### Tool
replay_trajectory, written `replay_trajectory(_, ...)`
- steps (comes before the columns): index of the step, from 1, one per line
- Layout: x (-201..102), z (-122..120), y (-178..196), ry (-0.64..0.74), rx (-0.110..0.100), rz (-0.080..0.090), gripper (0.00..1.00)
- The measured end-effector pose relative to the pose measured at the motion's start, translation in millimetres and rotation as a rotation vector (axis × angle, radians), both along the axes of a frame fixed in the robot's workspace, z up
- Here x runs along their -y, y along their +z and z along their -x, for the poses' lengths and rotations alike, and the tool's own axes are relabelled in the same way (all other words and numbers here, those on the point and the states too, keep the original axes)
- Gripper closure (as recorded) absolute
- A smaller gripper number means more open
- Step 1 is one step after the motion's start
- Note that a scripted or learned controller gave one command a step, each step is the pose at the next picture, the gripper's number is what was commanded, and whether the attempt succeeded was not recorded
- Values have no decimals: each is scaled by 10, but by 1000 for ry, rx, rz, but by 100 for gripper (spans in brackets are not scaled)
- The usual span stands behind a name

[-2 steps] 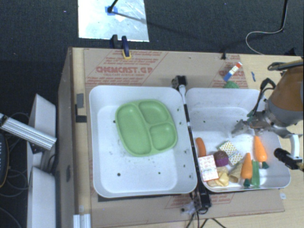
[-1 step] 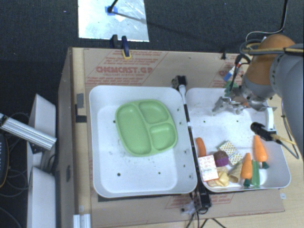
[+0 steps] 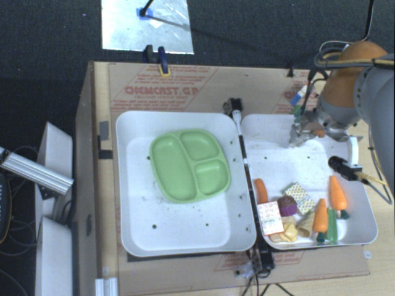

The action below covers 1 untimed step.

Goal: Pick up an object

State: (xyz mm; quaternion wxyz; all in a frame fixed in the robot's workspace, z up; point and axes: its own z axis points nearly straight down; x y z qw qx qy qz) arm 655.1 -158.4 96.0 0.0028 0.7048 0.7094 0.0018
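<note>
My gripper [image 3: 300, 134] hangs over the far part of the right bin [image 3: 271, 134], above bare white floor. The objects lie in a pile at the bin's near side, well apart from it. They include a small carrot [image 3: 260, 190], a purple piece [image 3: 287, 205], a checkered packet [image 3: 299, 193] and a white and pink card [image 3: 269, 215]. With them are a yellow piece [image 3: 286, 230], two more carrots [image 3: 320, 215] [image 3: 337, 193] and a green stick [image 3: 332, 224]. I see nothing carried by the gripper.
A green divided plate [image 3: 190, 165] lies in the left bin [image 3: 139, 227]. The divider between the bins [image 3: 244, 165] runs front to back. The grey arm with its orange band [image 3: 358, 73] comes in from the upper right.
</note>
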Motion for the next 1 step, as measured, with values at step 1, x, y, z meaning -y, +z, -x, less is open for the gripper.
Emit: replay_trajectory(1, 1, 1, -1, 0, 0, 0, 0)
